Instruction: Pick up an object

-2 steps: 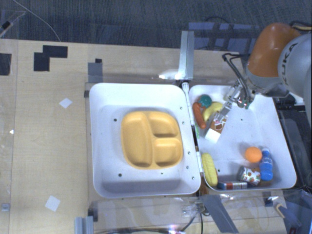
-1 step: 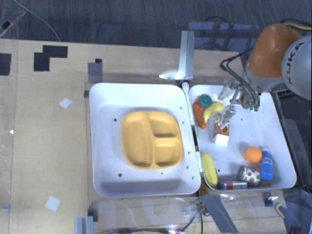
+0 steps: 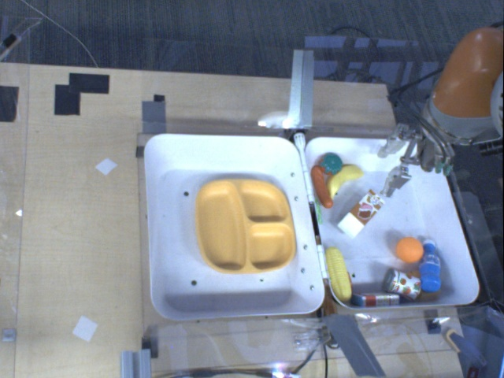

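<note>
My gripper [image 3: 402,164] hangs spread, holding nothing, just up-right of the carton [image 3: 362,211]; I'd drop straight, straddling its narrow sides, clear of the banana [image 3: 344,179].

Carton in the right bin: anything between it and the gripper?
Nothing visible. The gripper hangs just above and to the right of the carton, bare bin floor between. The banana lies on the carton's other side.

arm [image 3: 472,77] cut off by right edge, small can [image 3: 403,283] label too small to read
</note>
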You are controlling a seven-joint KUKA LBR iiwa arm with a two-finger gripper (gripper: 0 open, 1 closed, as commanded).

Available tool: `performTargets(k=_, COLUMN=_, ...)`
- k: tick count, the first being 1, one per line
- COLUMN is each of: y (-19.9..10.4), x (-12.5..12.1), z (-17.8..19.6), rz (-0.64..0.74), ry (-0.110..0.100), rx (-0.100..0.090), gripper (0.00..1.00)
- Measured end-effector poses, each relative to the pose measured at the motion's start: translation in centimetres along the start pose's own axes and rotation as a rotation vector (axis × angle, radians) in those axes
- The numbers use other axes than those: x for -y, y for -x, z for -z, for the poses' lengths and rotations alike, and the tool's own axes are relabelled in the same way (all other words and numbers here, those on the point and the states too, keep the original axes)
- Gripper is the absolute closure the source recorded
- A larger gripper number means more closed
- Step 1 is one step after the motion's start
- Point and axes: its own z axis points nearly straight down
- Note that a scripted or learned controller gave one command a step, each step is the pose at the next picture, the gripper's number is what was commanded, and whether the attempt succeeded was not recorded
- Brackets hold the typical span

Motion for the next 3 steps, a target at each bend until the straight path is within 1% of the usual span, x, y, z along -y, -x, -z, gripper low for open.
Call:
performTargets(k=1, y=0.5, x=0.7, z=-3.6, rz=-0.020, ry=0.001, rx=0.002, gripper=0.00)
performTargets(k=2, y=-1.5, x=-2.5, z=-3.7, rz=-0.053, ry=-0.001, rx=0.028, gripper=0.00)
performTargets(k=3, y=-0.6, x=-5.6, z=-5.1, rz=-0.379, ry=-0.011, rx=-0.014, gripper=0.00)
